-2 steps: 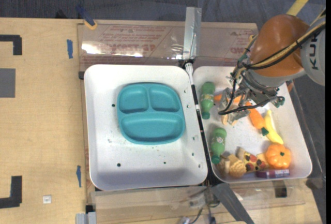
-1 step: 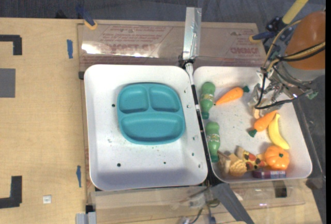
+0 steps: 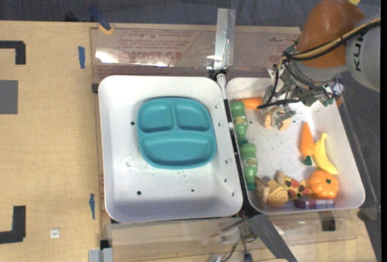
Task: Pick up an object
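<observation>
My gripper (image 3: 279, 114) hangs over the upper middle of the right bin (image 3: 354, 161), below the orange wrist band. A small tan object (image 3: 278, 120) lies right under its tip; the view does not settle whether it sits between the fingers or on the bin floor. Along the bin's left wall lie green vegetable-like pieces (image 3: 241, 127) and an orange carrot (image 3: 251, 103). To the right are an orange carrot-like piece (image 3: 307, 140), a yellow banana (image 3: 324, 155) and an orange pumpkin-like toy (image 3: 323, 185).
The left bin (image 3: 118, 182) holds a teal divided plate (image 3: 176, 132). Several small toy foods (image 3: 279, 190) crowd the right bin's near edge. A metal bar (image 3: 224, 38) stands behind the divider between the bins. Cables hang around the wrist.
</observation>
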You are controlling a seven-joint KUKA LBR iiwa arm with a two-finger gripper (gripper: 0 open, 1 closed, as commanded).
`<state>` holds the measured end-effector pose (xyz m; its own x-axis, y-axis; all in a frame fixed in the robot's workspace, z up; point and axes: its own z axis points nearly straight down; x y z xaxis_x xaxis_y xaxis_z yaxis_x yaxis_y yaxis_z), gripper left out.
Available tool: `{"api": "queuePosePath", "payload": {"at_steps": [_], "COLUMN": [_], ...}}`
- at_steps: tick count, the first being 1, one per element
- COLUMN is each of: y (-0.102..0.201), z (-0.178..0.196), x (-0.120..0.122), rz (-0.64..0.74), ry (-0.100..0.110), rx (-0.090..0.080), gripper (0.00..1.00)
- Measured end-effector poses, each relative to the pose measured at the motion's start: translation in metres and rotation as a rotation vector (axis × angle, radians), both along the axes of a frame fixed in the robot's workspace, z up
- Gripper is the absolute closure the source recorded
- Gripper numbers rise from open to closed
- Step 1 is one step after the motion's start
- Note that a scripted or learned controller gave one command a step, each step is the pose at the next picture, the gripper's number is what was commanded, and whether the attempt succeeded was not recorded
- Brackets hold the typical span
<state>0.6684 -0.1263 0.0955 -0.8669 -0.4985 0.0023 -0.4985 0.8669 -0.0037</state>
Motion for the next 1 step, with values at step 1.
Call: {"api": "queuePosePath", "payload": {"at_steps": [1], "y": [0.0762], "z": [0.1673], "x": [0.0028], "rz": [-0.054], "ry": [-0.025], "rx": [0.007], "gripper": [1.0]}}
